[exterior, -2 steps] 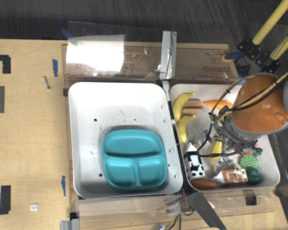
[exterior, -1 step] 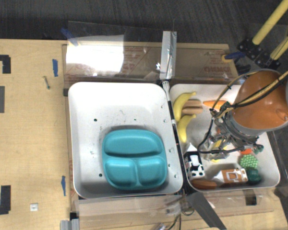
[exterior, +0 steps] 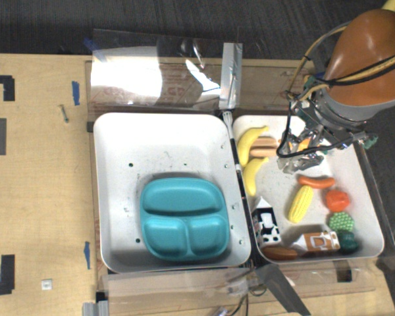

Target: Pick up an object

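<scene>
- Lowering onto one toy at a time looks like the sound approach here: the right bin [exterior: 375, 226] holds a loose scatter of toy food, and the arm [exterior: 365, 58] hangs over its upper part.
- Judging the left bin [exterior: 112, 176], its one item, a teal divided tray [exterior: 183, 217], is broad and shallow, a poor fit for two fingers; the small toys on the right are the better targets.
- The gripper [exterior: 304, 151] sits low over the right bin's top, near the banana [exterior: 250, 153] and a hot dog [exterior: 263, 147] lying against it.
- Those two touch, so a descent there risks nudging both; a toy lying apart would be the cleaner choice.
- The corn cob [exterior: 301, 203] lies by itself mid-bin, with the carrot [exterior: 315, 182] just above it; jaws set across the cob's narrow width should seat well.
- The tomato [exterior: 338, 199] and broccoli [exterior: 343, 222] crowd the right wall, leaving little room for a finger on that side.
- At the near wall lie a sausage [exterior: 280, 252], a small carton [exterior: 319, 241] and a black-and-white toy [exterior: 266, 221] I cannot identify.
- Cables and brackets tangle around the wrist, so I cannot tell how the jaws stand, nor whether anything sits between them.
- The arm's upper reach is cut off at the frame's corner.
</scene>
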{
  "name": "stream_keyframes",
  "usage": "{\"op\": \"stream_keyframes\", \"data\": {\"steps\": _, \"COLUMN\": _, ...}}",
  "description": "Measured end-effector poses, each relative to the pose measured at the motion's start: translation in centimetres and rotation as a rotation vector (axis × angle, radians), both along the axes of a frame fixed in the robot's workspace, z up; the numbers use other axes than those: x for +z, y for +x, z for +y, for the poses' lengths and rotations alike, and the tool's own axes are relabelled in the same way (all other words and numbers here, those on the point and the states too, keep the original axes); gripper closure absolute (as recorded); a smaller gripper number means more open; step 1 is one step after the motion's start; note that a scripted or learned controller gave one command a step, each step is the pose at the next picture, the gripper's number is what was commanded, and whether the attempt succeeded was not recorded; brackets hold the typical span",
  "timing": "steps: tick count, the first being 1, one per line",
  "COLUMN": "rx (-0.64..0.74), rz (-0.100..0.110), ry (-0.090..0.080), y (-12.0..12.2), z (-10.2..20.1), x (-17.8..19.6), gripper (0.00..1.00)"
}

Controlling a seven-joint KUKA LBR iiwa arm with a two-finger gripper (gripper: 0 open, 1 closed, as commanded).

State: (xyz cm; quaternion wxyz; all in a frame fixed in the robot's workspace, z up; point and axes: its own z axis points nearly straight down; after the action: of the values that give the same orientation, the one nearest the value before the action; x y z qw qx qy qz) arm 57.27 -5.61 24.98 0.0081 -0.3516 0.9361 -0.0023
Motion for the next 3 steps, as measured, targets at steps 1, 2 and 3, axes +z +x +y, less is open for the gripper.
{"op": "stream_keyframes", "data": {"steps": 1, "rx": -0.041, "rz": 0.011, "ry": 0.004, "y": 4.7, "z": 2.7, "x": -3.3, "gripper": 1.0}}
{"op": "stream_keyframes", "data": {"steps": 2, "rx": 0.082, "rz": 0.005, "ry": 0.001, "y": 8.9, "z": 3.1, "x": 1.5, "gripper": 1.0}}
{"op": "stream_keyframes", "data": {"steps": 3, "rx": 0.205, "rz": 0.005, "ry": -0.001, "y": 9.6, "z": -0.2, "x": 1.2, "gripper": 1.0}}
